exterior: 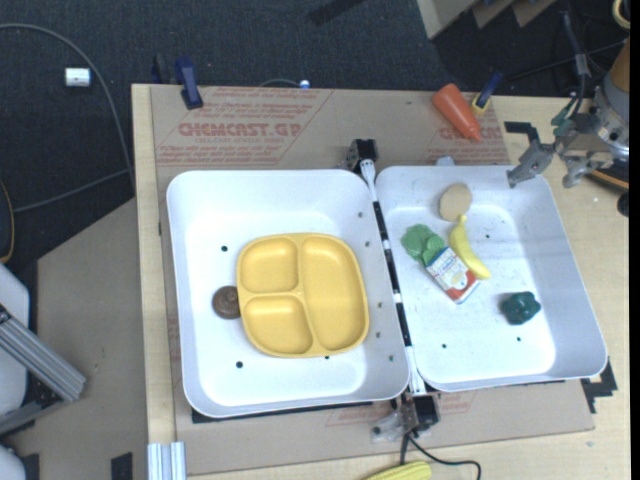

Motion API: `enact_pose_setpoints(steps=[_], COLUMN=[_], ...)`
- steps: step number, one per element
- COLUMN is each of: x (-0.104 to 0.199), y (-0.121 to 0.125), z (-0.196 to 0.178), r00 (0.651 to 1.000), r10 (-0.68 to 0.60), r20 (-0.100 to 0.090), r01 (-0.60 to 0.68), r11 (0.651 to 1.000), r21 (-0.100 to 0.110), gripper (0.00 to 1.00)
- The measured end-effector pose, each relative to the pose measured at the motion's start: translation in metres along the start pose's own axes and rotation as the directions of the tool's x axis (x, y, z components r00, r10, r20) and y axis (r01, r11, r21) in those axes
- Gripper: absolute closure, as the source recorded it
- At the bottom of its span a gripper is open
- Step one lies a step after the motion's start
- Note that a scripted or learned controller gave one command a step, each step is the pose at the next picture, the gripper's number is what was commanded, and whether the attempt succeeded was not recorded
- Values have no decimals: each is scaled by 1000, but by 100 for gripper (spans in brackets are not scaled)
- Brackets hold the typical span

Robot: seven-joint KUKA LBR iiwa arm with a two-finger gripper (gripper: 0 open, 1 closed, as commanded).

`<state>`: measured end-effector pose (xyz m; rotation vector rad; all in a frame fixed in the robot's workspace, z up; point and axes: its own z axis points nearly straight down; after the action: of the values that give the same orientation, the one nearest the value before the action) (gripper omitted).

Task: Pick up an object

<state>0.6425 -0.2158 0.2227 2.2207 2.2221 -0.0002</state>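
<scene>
- The end effector (548,160) hangs at the far right corner of the right bin (575,298), fingers spread apart and holding nothing.
- The arm is cut off at the right edge.
- A banana (468,251) lies mid-bin, touching a small carton (452,272).
- A brown disc (226,302) sits partly hidden under the yellow divided plate (301,294).

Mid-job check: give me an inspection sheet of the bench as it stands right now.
Surface: two white bins side by side, left bin, right bin.
Job's things: right bin holds a banana, a green toy, a red-and-white packet, a beige ball and a dark green block.
Clutter: yellow divided plate and brown disc in left bin; orange object on the board behind.
Grippers: tool over the right bin's far right corner, holding nothing.
Cables: white cable on the floor.
Surroundings: dark carpet.
</scene>
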Motion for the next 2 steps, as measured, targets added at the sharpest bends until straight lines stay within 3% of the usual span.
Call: enact_pose_setpoints(steps=[1, 2], x=[62, 62], y=[-4, -3], z=[138, 128], r00=[1000, 1000], r10=[-1, -2], r20=[0, 1], r01=[1, 2], r11=[1000, 1000], r21=[-1, -3], gripper=[0, 100])
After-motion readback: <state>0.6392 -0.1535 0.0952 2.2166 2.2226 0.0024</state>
